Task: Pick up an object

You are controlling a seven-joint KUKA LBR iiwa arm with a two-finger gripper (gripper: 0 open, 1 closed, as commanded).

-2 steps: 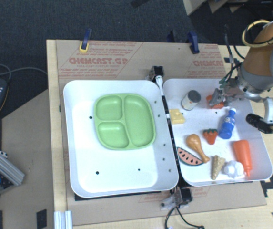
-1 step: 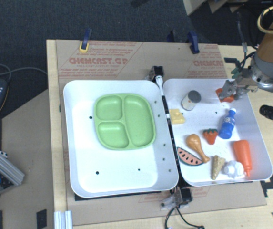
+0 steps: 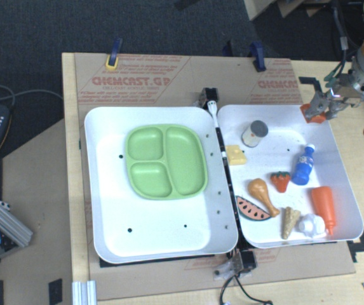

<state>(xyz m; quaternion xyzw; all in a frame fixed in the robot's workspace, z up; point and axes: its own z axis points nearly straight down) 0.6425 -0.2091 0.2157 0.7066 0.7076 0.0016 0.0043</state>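
Gripper (image 3: 322,107) at right bin's (image 3: 343,164) far-right rim, clamped on an orange-red piece (image 3: 313,112); toys crowd near edge, centre open.

A divided plate (image 3: 166,161) lies in the left bin (image 3: 105,227); toy foods crowd the right bin (image 3: 347,189).

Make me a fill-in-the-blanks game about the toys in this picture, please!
1. The green plate lies in the ___ bin.
2. The blue bottle lies in the ___ bin.
3. The watermelon slice lies next to the toy ___ leg.
4. The pincer hangs over the right bin's ___ corner.

Missing words: left; right; chicken; top right
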